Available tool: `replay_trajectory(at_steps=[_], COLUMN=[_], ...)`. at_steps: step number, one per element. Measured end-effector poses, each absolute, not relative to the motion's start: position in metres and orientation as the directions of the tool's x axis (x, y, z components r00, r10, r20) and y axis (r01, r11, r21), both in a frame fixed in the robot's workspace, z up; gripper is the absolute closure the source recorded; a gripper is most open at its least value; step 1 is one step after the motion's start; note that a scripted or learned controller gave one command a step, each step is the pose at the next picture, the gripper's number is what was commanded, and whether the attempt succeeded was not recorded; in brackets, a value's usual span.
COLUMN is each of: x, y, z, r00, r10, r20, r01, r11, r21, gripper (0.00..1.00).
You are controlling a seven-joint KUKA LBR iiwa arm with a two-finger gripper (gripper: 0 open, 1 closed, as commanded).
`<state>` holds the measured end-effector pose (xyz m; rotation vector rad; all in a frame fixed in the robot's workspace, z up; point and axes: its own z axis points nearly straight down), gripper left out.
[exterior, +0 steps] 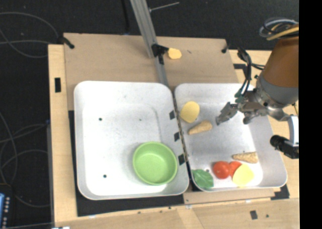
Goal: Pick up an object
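Green bowl (155, 162) near left bin's (100, 97) front edge, seemingly untouched.

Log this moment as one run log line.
gripper: above right bin, holding nothing | nearest: tan piece | green bowl: left bin | pick: not yet

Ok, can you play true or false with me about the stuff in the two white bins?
1. The round green plastic bowl sits in the left white bin. True.
2. The red tomato-like toy lies beside the green bowl. False: it lies in the right white bin, near the front edge.
3. The robot's gripper hovers over the right bin. True.
4. The pale yellow round toy lies in the left bin. False: it lies in the right bin, near the divider.
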<state>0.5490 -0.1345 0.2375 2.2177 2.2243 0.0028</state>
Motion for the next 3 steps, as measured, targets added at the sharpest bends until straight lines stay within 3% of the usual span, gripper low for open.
replay_trajectory(at_steps=[1,3], x=[0.549,0.543], y=[-0.135,-0.146], z=[0.238,0.130], r00=[-0.002,0.001], r10=[1.000,1.000], r20=[0.001,-0.002], r01=[1.000,1.000], r11=[0.002,-0.001], r21=[0.002,-0.005], gripper=[0.00,0.00])
